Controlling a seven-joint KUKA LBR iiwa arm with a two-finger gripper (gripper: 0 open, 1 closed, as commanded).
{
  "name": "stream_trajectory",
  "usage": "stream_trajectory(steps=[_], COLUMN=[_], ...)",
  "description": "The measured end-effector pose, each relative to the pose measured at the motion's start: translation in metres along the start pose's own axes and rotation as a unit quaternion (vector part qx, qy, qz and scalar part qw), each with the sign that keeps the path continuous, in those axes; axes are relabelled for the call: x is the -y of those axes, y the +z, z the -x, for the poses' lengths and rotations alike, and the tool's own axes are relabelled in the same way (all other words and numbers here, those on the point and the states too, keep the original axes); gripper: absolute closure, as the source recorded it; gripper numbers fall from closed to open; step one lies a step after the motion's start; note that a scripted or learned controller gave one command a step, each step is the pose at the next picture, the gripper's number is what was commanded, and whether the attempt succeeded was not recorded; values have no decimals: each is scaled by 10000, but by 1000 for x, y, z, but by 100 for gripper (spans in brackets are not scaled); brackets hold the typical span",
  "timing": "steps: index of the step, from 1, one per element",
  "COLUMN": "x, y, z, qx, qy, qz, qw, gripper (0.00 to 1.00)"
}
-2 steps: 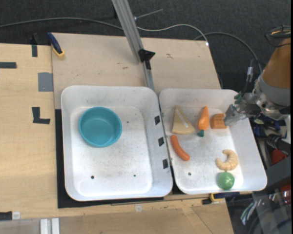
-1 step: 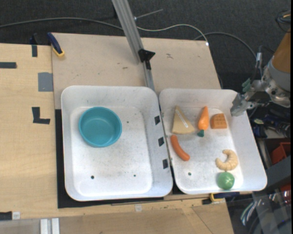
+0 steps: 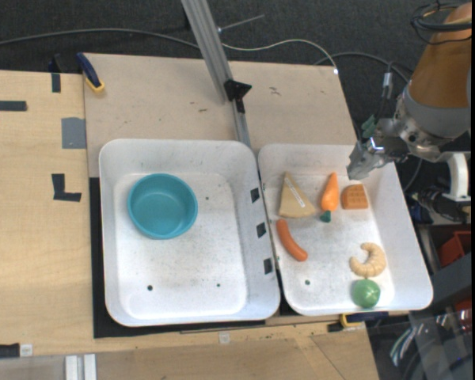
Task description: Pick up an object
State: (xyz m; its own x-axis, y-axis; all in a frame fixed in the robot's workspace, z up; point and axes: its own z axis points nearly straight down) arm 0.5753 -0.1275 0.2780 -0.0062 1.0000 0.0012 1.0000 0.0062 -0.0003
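Observation:
The right bin (image 3: 396, 212) holds a tan wedge of cheese or sandwich (image 3: 294, 199), an orange carrot (image 3: 329, 193), a small orange-brown block (image 3: 354, 197), a red sausage (image 3: 291, 240), a pale croissant (image 3: 369, 259) and a green ball (image 3: 366, 293). My gripper (image 3: 359, 168) hangs over the right bin's back right part, just above and behind the orange-brown block. Nothing shows between its fingers. Its grey fingers point down and left.
The left bin (image 3: 222, 283) holds a teal bowl (image 3: 162, 205). A slanted metal pole (image 3: 214, 46) rises behind the bins, its base at the seam between them. Cables trail over the dark floor at the back.

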Motion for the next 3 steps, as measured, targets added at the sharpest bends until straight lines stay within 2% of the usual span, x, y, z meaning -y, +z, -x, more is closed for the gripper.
stream_trajectory(steps=[1, 2, 3], x=[-12, -32, -57], y=[1, 23, 29], z=[-56, -105, -163], qx=[-1, 4, 1], qy=[-3, 0, -6], qz=[-4, -11, -2], qw=[10000, 10000, 10000], gripper=[100, 100, 100])
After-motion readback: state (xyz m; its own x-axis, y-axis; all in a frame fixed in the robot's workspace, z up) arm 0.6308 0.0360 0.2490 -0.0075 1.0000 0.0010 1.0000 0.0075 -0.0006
